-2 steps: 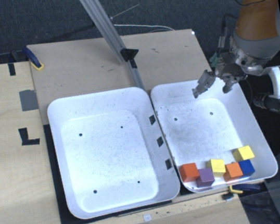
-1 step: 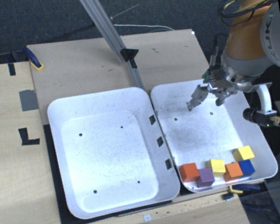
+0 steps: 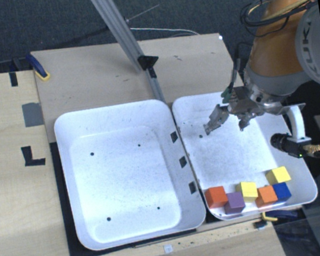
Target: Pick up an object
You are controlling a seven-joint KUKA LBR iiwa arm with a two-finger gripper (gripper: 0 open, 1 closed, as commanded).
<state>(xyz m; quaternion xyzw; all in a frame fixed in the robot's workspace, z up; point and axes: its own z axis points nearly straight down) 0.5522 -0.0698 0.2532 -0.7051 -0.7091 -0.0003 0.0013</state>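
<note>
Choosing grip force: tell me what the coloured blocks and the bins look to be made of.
Coloured blocks: likely painted wood or dense foam; flat, matte, saturated faces with crisp edges, no glare.
Right bin and left bin: probably moulded plastic; smooth white walls, rounded corners, a speckled, scuffed floor. The look leaves both open.

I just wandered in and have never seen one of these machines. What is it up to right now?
A grey robot arm with an orange band reaches in from the right over the right bin. Its gripper hangs open above the bare upper part of that bin, holding nothing. The things it could pick up are small coloured blocks bunched at the bin's near edge: an orange block, a purple block, two yellow ones, another orange and a blue block. The left bin sits alongside.
</note>
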